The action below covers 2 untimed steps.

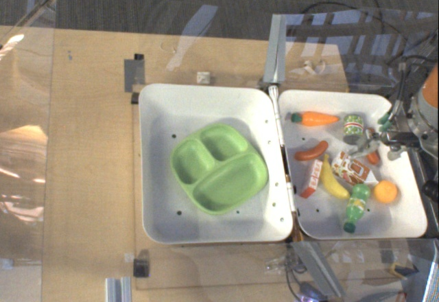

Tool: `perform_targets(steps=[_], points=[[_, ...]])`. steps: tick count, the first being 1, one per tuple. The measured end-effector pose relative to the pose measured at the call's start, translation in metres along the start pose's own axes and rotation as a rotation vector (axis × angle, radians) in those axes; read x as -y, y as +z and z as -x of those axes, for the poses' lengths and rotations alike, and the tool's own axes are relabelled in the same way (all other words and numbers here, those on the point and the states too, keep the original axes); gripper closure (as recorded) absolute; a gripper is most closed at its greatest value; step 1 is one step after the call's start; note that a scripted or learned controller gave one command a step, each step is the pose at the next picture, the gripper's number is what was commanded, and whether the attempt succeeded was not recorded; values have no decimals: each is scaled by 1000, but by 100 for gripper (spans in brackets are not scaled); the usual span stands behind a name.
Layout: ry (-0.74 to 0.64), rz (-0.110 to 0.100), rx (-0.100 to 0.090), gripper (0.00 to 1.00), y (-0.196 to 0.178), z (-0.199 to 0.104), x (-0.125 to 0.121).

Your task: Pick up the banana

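In the right bin [411, 225], banana [333, 184] lying among a sausage [311, 151], carton [351, 169], green bottle [356, 206] and orange [385, 191], gripper [371, 139] just above it, whether its fingers are spread or closed cannot be told

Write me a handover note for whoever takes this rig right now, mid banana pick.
Gripper: over the right white bin, near its right side; holding nothing that I can see.
Yellow curved banana: lying in that bin among a red sausage, a small carton and a green bottle.
Done: nothing; the banana is not yet picked.
Left: move the gripper to the banana, grasp, lift.
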<state>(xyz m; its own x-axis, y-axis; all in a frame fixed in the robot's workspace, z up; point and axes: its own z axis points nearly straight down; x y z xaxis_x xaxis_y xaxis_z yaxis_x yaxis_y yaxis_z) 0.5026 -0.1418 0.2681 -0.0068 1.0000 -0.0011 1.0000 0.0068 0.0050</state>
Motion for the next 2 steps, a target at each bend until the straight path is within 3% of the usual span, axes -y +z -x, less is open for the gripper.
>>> perform_targets(steps=[1, 2], points=[[-138, 3, 0, 0, 160, 3, 12], [-141, 9, 2, 100, 150, 2, 10]])
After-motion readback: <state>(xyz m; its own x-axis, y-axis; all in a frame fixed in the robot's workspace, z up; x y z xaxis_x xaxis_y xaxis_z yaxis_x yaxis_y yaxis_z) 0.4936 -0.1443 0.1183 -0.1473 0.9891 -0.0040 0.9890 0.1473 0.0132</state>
